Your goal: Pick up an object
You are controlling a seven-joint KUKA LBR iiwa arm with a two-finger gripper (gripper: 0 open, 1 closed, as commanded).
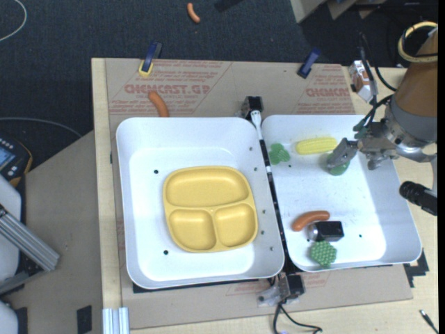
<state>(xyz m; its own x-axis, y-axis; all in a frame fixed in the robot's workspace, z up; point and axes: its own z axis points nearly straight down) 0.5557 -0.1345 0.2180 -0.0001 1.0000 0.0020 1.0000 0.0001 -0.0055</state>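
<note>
A: Which step is shown?
B: The approach. The pincer [340,157] sits low in the right bin [396,249], beside the corn cob [315,145]; whether it is released or clenched cannot be told.
A: Next?
B: Probably closing on something, then lifting.

View: one fixed camera above the bench [208,82] | Angle: looking down at a slant | Range: moderate, both white bins [139,186] in frame | Arm [417,96] enters from right
</note>
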